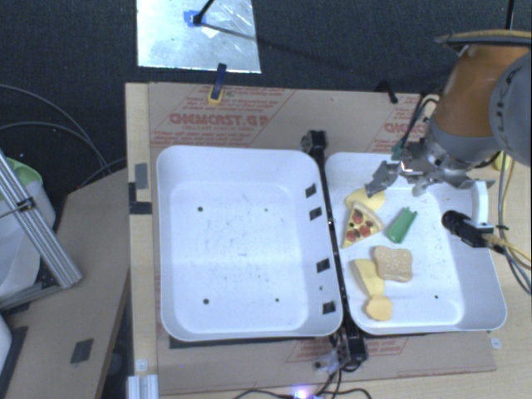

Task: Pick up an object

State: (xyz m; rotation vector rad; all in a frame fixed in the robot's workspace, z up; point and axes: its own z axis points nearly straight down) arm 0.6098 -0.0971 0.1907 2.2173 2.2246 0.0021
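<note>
Over the right bin (486,306), the gripper (399,179) hangs with fingers spread, grasping nothing. Just below it lie a pizza slice (362,224), green block (401,224), toast (392,263) and yellow pieces (371,286).

You see the table (249,110), a brown board with red print. Two shallow white bins lie on it, side by side and touching in the middle: the left bin (241,243) at 9 o'clock, the right bin (432,256) at 3 o'clock. At 12 o'clock, a small blue and yellow clamp (218,84) sits on the table edge.
</note>
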